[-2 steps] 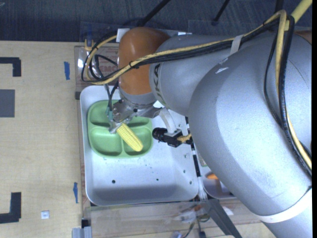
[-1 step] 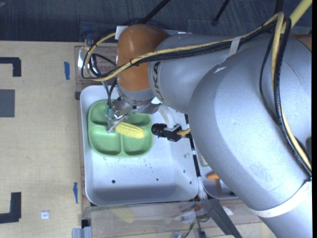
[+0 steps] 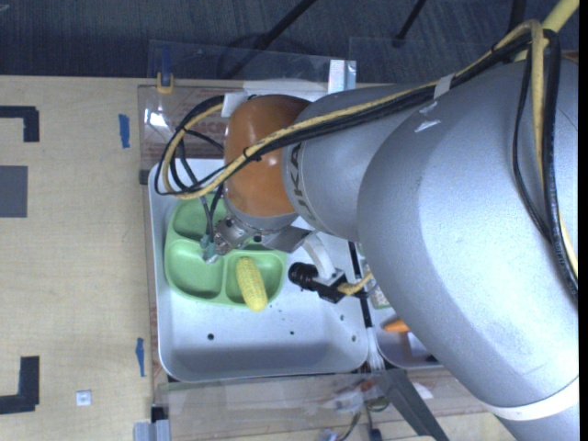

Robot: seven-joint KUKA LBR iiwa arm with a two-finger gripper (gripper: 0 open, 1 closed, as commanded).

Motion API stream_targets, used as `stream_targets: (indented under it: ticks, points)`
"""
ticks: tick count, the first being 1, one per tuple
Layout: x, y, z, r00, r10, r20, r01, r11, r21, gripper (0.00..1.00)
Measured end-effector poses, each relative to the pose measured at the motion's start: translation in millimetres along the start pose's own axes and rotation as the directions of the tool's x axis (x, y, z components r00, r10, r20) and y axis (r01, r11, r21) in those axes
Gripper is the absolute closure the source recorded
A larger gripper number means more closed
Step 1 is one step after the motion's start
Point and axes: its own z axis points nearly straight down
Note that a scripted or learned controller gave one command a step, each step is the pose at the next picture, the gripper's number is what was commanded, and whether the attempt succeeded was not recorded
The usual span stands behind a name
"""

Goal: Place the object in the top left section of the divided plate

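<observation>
Arm (image 3: 413, 209) reaches low over divided plate (image 3: 188, 269), wrist (image 3: 262, 168) apparently downward.

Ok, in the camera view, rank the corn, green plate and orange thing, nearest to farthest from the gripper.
1. Green plate, right under the gripper.
2. Corn, in the plate's lower right section.
3. Orange thing, far to the view's right.
</observation>
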Motion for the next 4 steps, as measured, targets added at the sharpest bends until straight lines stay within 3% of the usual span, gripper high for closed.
stream_targets:
  ticks: [1,2,3,4]
  points:
    - [40,-68,-2,0.992,0.127,0.001,-0.127,0.992,-0.001,1.00]
    - [21,-98,-52,0.920,0.392,0.006,-0.392,0.918,0.057,1.00]
    - [44,-77,-12,0.935,0.354,-0.003,-0.354,0.935,0.029,1.00]
    - [-61,-68,-102,0.872,0.489,0.013,-0.489,0.870,0.057,1.00]
